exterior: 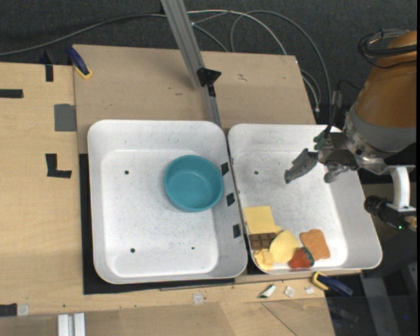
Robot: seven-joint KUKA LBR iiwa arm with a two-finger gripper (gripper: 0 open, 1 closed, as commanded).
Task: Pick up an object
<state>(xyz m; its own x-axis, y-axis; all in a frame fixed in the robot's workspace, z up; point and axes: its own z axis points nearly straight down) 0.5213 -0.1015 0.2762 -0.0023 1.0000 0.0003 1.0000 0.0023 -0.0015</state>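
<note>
Approach is the step in hand, judging from the camera view: the gripper [315, 165] hangs over the far right part of the right bin [266, 140], its two dark fingers [299, 167] spread apart with nothing between them, and it stands well apart from anything it could take. The candidates lie heaped in that bin's near corner: a yellow block [260, 220] against the left wall, a small brown piece [260, 241] just beside it, a pale yellow lump [281, 246] touching both, a small red piece [301, 257] and an orange piece [315, 243] to the right. In the left bin [112, 140] a teal bowl [192, 182] sits alone near the centre, with bare floor all round it. The next move, as I judge it, calls for carrying the open jaws toward the near end of the right bin and lowering them over one piece. The orange piece looks the freest, though it touches the red one. Crowding is the trouble there: the heap presses against the near wall and the left wall, so the fingers have little room to straddle a piece without nudging its neighbours. The middle and far floor of the right bin is bare and gives an easy path down.
</note>
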